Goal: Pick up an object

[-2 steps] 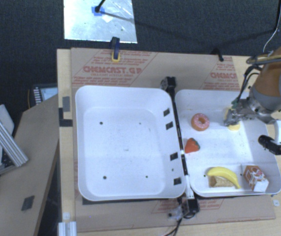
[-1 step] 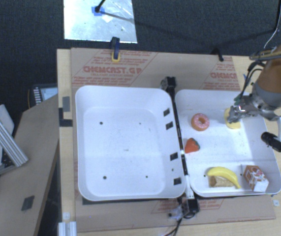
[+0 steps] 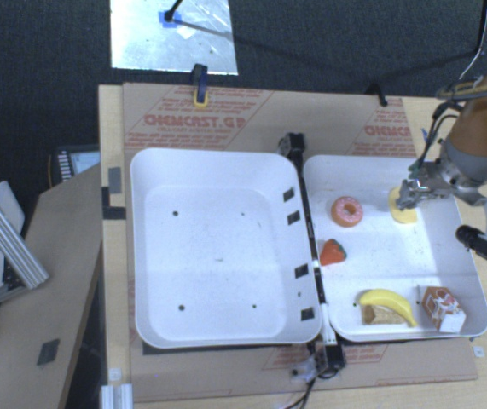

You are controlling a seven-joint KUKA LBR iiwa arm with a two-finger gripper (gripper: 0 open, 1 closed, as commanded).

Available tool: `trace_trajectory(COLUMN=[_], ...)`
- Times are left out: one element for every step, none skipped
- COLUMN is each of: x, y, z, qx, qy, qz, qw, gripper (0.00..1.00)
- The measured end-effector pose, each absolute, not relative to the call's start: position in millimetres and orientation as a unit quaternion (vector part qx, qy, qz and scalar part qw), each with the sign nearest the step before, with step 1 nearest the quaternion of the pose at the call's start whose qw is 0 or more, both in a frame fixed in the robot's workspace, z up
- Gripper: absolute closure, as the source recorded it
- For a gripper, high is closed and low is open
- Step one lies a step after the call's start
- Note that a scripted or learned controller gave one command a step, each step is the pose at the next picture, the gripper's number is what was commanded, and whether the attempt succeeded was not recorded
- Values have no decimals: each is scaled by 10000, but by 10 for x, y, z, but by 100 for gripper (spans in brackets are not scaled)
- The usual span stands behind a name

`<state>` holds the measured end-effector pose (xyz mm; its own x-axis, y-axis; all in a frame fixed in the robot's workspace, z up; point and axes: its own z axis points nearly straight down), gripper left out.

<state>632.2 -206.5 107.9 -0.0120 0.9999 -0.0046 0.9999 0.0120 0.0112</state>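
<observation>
While the left bin is seen bare, the right bin is occupied by a doughnut, strawberry, banana, small box and yellow piece, over which the gripper is poised, its opening not discernible

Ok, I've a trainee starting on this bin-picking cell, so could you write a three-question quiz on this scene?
1. True or false: the banana lies in the left bin.
2. Which item is the gripper nearest? A) doughnut B) pale yellow piece C) strawberry
3. Fill in: the small red-and-white box sits in the right bin's near-____ corner.

Key: 1 false, it lies in the right bin; 2 B; 3 right.
</observation>
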Motion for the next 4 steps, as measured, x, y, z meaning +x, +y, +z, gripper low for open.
trace_trajectory(x=[6439, 6448, 6460, 6470], y=[-2059, -2063, -2063, -2065], z=[843, 971, 1084, 1195], qx=[7045, 7037, 7026, 7017], qy=[7097, 7104, 7115, 7124], qz=[8, 16, 23, 28], qw=[18, 38, 55, 71], gripper=[100, 100, 100, 100])
